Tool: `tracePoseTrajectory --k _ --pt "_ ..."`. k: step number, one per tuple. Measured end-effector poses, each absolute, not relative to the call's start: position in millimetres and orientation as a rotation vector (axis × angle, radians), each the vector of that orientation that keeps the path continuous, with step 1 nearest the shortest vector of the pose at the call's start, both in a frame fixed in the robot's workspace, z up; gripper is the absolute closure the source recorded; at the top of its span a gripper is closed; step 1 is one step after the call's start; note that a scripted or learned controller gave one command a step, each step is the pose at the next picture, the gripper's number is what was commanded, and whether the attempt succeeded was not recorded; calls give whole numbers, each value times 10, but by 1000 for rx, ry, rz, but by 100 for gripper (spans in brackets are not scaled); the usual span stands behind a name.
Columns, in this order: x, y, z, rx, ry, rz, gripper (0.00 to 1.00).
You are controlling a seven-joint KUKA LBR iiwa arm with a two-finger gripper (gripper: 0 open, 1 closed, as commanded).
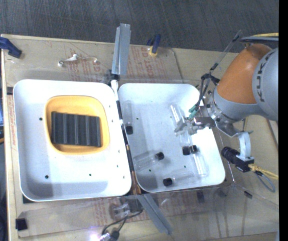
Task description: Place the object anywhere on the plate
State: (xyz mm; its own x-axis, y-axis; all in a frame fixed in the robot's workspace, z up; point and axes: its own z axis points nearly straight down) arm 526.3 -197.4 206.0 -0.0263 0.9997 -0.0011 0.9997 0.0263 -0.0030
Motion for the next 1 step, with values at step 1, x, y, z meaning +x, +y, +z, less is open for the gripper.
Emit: tracePoseTrajectory --k 1 --pt "5315 -1067 2551 -1946 -2466 1 100"
